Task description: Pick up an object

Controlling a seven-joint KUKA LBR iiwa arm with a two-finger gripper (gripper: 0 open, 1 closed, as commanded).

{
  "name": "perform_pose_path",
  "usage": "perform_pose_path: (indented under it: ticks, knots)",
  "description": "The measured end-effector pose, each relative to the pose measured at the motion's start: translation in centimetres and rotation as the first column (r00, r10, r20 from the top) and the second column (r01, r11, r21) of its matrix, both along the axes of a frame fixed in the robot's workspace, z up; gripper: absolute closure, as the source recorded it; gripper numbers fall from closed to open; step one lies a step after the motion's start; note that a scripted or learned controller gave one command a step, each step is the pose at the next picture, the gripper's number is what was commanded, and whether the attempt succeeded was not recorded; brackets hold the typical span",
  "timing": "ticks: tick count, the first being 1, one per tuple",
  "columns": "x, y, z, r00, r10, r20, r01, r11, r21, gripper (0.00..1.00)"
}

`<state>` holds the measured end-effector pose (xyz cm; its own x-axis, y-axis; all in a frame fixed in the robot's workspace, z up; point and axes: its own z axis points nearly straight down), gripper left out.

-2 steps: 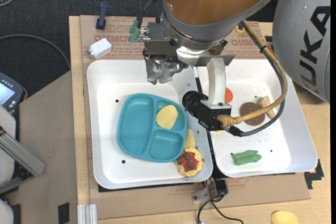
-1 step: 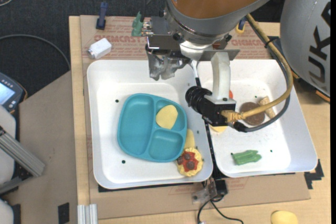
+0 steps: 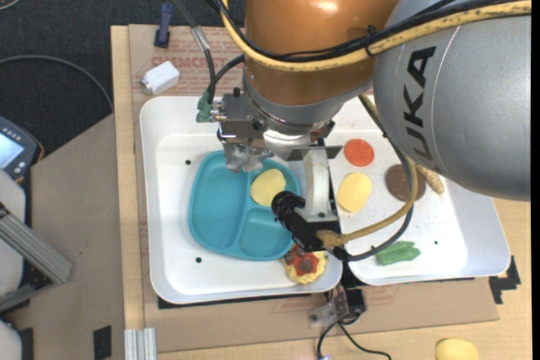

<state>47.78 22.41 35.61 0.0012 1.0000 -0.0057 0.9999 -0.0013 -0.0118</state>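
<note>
Glossy blue divided plate [image 3: 226, 211] holds a pale yellow oval [image 3: 268, 185]; gripper [image 3: 246, 156] state unclear.

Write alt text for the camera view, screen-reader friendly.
A grey robot arm with a large orange band reaches down over the left shallow white bin, its tool just above a teal divided plastic tray holding a pale yellow disc. Nearby lie a red disc, a yellow oval piece and a green piece.

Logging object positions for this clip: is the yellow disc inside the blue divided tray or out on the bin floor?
Inside. The yellow disc lies in the upper right compartment of the blue divided tray, within its rim.
</note>
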Motion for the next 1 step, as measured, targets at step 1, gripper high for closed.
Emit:
perform_pose_path:
  ticks: [1]
  knots:
    - [0.14, -1.67, 0.62, 1.000, -0.001, 0.009, 0.001, 1.000, 0.005, 1.00]
